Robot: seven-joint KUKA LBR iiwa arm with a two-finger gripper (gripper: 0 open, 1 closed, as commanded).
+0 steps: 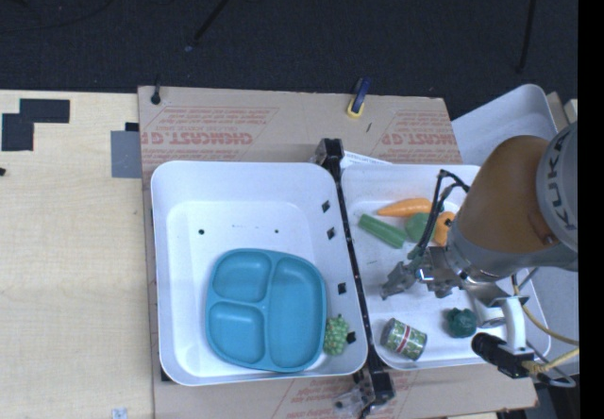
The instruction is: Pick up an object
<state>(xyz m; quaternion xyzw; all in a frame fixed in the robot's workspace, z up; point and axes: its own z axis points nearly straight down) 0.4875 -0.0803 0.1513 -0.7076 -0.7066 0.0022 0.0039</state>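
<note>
My gripper (417, 283) hangs low over the middle of the right bin (500, 360), open, with bare bin floor between its fingers. An orange carrot (406, 208) and a green pod-shaped piece (381, 230) lie just beyond it, toward the bin's far side. A small can with a green and red label (404, 339) lies on its side near the front wall, below the gripper. A dark green lump (461, 321) sits to the can's right. The wrist hides part of the bin's right half.
The left bin (179, 219) holds a blue divided plate (266, 309) and a bumpy yellow-green piece (335, 335) in its front right corner. A black divider (344, 247) runs between the bins. A blue and yellow clamp (358, 98) sits on the cardboard behind.
</note>
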